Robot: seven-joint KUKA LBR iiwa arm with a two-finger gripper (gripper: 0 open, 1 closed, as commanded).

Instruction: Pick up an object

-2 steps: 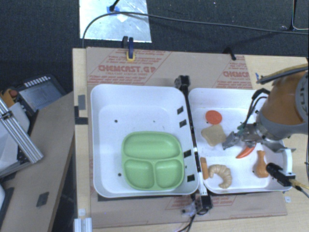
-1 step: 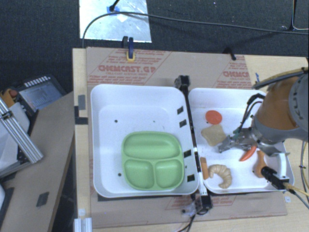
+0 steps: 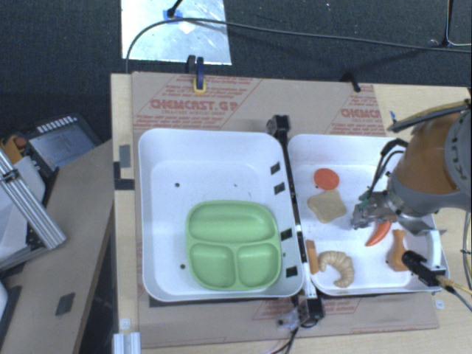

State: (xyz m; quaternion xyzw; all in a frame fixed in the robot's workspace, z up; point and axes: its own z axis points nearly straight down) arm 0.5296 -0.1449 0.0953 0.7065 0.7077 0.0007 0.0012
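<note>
Two bins, and the claw down in the right one

Two shallow white bins sit side by side on the bench (image 3: 310, 102). The left bin (image 3: 151, 198) holds a green divided plate (image 3: 232, 231) with three compartments, lying flat toward the bin's near side.

The right bin (image 3: 350, 150) holds all the loose things that could be picked up. A round red slice (image 3: 327, 178) lies toward the far middle. Just on its near side is a tan, bread-like piece (image 3: 327, 207). A pale curled piece (image 3: 338, 267), shaped like a croissant, rests near the front wall. A short orange stick (image 3: 311, 257) lies close to the bin's left wall. A red-orange pepper (image 3: 378, 232) lies tilted in the right half, and an orange chunk (image 3: 399, 251) sits just beside it, nearer the right wall.

The arm (image 3: 435, 161) reaches in from the right, its orange band over the bin's right side. The claw (image 3: 366, 215) is low inside the right bin, between the tan piece and the pepper. It is just beside the tan piece's right edge and right above the pepper's upper end. From this slant I cannot tell whether the claw is wide or narrow. Nothing can be seen gripped in it, and every piece appears to rest on the bin floor.
</note>
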